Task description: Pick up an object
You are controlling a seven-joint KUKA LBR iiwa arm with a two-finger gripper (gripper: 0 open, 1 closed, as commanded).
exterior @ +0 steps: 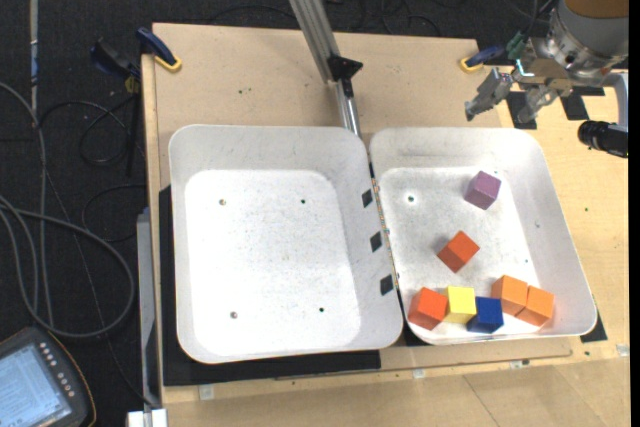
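Gripper (pixel 500 98) hovers above the right bin's (pixel 560 215) far edge, jaws apart, holding nothing. Purple cube (pixel 483 189) nearest; other blocks clustered at the near rim

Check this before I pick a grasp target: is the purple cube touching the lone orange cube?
Apart. The camera view shows bare white bin floor between the purple cube and the lone orange cube.

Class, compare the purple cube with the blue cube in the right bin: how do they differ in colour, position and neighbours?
The purple cube is lilac; the blue cube is deep blue. The purple cube lies toward the bin's far side, the blue cube at its near edge. The purple cube stands apart from the other blocks, whereas the blue cube sits in a row, pressed against the yellow cube. Both look alike in size and rest in the right bin.
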